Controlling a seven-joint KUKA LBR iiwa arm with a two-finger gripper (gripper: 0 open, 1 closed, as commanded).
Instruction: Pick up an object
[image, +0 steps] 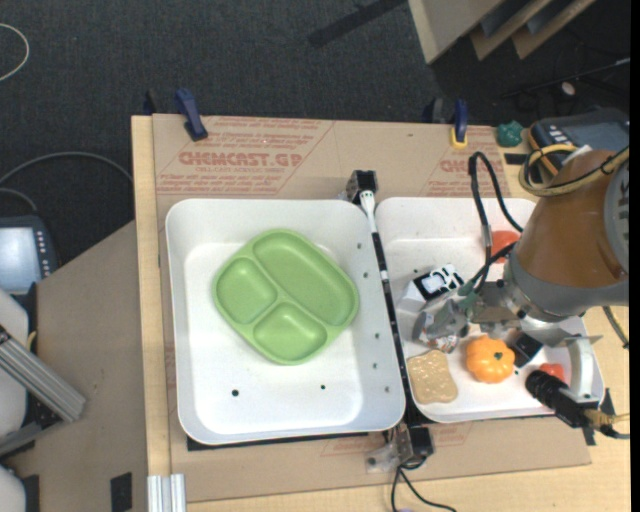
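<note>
two white bins (200, 400) sit below me; my gripper (447, 318) hangs low in the right one, fingers too blurred to tell their state. an orange pumpkin (490, 360) and tan cracker (433, 377) lie just beside it.

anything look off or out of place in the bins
Nothing looks spilled or broken. The green divided plate sits askew in the left bin. In the right bin, the orange pumpkin-like toy and tan cracker crowd the near side by the gripper.
</note>
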